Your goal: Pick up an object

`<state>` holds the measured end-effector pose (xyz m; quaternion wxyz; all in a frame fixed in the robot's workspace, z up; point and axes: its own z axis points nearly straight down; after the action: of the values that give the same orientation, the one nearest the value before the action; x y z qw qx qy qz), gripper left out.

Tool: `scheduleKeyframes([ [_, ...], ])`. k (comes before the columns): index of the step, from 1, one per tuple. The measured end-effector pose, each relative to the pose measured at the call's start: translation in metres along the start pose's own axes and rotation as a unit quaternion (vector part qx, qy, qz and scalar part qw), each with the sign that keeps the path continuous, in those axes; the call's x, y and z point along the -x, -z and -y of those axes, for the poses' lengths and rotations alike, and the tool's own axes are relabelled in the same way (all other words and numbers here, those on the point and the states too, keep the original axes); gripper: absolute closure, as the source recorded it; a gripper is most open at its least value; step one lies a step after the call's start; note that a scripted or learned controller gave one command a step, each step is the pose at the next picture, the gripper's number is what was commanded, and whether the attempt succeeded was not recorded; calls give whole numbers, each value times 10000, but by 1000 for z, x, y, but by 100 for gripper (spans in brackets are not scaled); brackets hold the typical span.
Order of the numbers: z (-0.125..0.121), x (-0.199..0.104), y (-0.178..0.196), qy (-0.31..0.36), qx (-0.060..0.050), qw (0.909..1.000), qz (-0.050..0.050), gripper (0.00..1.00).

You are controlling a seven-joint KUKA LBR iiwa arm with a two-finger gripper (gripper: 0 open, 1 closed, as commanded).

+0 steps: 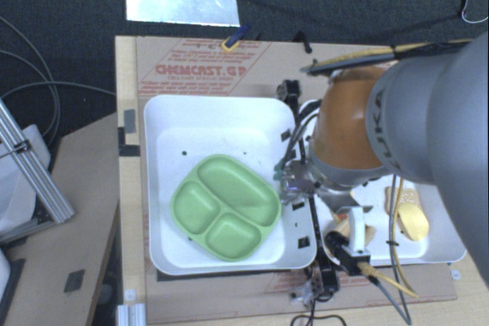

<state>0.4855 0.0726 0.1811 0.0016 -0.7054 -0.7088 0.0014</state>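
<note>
Brown cardboard (pixel 200 66) printed "CHEMCAST GP" covers the worktop (pixel 92 164) under the left bin (pixel 164 122), which holds a green divided plate (pixel 225 206); dark carpet (pixel 61 4) behind; the tool's (pixel 294 187) opening I cannot tell.

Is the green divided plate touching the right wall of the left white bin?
Touching, it seems. In the camera view the green plate has its right edge against the left bin's right wall, no white floor between them.

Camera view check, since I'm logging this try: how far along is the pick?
Done: nothing looks picked; the green divided plate lies flat in the left bin. In hand: the arm hangs over the seam between the bins, its bulk hiding the hand. Left: grasping and lifting an object, perhaps the yellow item in the right bin.
</note>
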Motion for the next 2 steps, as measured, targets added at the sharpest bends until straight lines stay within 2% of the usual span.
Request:
scheduleKeyframes([
  [1,-22,-78,-96,-11,126,9999,17,100],
  [2,-22,-77,-82,-33,115,9999,-10,100],
])
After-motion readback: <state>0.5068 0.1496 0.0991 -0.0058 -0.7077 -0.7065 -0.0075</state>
